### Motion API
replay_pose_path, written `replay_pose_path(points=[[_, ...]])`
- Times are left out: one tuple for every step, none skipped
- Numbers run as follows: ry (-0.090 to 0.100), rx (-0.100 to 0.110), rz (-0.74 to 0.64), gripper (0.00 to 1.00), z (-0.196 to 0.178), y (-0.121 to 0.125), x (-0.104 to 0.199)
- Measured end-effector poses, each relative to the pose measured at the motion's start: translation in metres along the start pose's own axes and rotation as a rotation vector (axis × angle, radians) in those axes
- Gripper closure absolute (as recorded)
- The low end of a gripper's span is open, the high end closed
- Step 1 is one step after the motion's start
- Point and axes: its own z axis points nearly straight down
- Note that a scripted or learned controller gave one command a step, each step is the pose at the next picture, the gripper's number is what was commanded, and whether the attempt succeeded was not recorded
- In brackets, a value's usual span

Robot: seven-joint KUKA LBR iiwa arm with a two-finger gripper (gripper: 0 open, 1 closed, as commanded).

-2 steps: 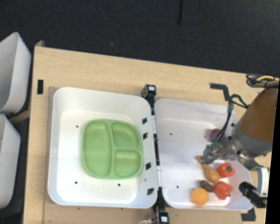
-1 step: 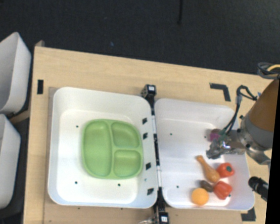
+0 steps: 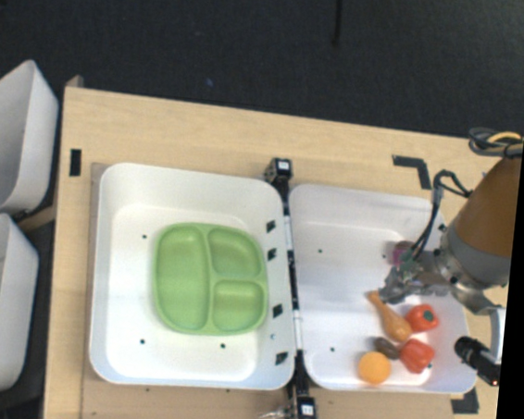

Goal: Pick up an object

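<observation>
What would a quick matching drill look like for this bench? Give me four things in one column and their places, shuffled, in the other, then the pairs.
Things:
1. green divided plate
2. orange ball
3. end effector
4. carrot

Places:
A. near corner of the right bin, beside the red pieces
B. middle of the left bin
C. right bin, just below the end effector
D. over the right bin, above the cluster of toy food

Pairs: 1-B, 2-A, 3-D, 4-C

In the right bin's (image 3: pixel 350 260) near right part lie an orange ball (image 3: pixel 375 367), two red peppers (image 3: pixel 423 318), a tan carrot-like piece (image 3: pixel 390 318) and a dark lump (image 3: pixel 386 347), clustered below my end effector (image 3: pixel 401 282)
</observation>
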Motion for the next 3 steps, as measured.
replay_pose_path(points=[[0.001, -0.003, -0.009, 1.00, -0.016, 0.025, 0.047], [0.002, -0.004, -0.009, 1.00, -0.028, 0.047, 0.087], [0.003, -0.004, -0.010, 1.00, -0.038, 0.064, 0.142]])
